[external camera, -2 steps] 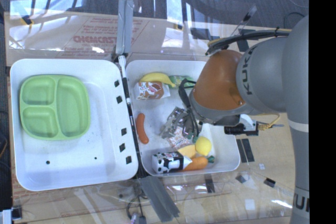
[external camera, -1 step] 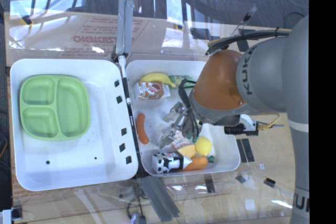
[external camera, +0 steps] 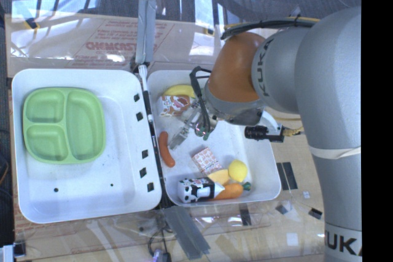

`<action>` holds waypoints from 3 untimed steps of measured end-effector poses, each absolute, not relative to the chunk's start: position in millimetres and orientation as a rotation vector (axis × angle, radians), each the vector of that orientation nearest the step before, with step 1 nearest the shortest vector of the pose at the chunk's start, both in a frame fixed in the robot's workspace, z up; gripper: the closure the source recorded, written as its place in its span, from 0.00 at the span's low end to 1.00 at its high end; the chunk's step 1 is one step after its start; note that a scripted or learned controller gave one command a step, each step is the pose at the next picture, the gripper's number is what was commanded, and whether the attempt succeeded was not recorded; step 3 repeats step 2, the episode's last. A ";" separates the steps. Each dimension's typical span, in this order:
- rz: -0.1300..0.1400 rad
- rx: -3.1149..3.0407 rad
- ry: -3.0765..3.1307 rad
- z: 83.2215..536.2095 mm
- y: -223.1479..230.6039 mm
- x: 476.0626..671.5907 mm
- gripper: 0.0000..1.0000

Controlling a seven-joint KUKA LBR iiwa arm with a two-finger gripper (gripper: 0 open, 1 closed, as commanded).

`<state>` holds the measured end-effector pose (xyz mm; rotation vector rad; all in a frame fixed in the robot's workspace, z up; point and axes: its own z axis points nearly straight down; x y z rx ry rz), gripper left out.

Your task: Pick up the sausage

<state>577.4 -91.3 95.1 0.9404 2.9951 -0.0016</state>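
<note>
Gripper (external camera: 183, 134) is low inside the right bin (external camera: 265, 165), reaching in from the arm (external camera: 295, 70) at about 2 o'clock. Its metal fingers (external camera: 177, 138) point toward 8 o'clock. They look slightly parted, with nothing visible between them; the exact gap is hard to judge at this angle.

Sausage (external camera: 166, 150) lies flat on the bin floor near the left wall, long axis running roughly 12 to 6 o'clock. It sits just at 7 o'clock of the fingertips, close beside them; contact cannot be confirmed.

Other contents of the right bin: banana (external camera: 178, 91) at 12 o'clock of the gripper, a snack packet (external camera: 174, 105) just below it, a checked red-and-white packet (external camera: 207, 161) at 4 o'clock, a lemon (external camera: 237, 170), a carrot (external camera: 229, 191) and a black-and-white carton (external camera: 195, 189) along the near wall.

Left bin (external camera: 37, 193) holds a green divided plate (external camera: 63, 124), well apart from the gripper.
</note>
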 end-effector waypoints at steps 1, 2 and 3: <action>-0.001 1.089 2.951 91.2 -104.1 514.3 0.00; 0.001 1.263 2.875 192.6 -64.1 527.9 0.00; 0.001 1.263 2.875 192.6 -64.1 527.9 0.00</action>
